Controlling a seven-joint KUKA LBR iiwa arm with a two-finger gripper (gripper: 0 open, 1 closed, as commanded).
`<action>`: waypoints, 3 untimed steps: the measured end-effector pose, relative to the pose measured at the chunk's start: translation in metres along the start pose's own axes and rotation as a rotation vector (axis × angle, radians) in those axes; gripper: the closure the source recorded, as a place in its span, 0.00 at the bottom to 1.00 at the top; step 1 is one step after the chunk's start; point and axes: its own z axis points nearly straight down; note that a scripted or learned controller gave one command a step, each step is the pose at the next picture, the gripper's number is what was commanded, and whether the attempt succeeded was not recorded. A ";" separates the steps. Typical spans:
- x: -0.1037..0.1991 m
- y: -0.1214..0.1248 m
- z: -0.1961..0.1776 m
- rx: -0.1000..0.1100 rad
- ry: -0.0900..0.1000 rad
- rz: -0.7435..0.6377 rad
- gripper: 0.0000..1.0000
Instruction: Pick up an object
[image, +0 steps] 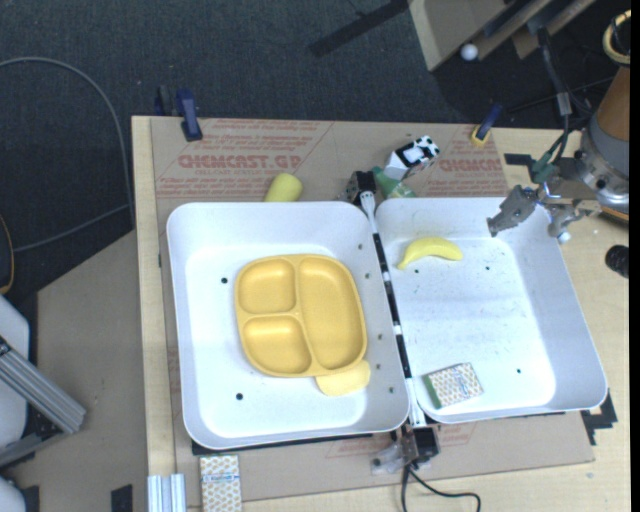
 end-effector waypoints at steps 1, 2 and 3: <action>0.026 0.023 0.108 0.000 0.000 -0.001 0.00; 0.035 0.082 0.193 -0.002 -0.001 0.000 0.00; 0.035 0.052 0.193 0.001 0.000 0.001 0.00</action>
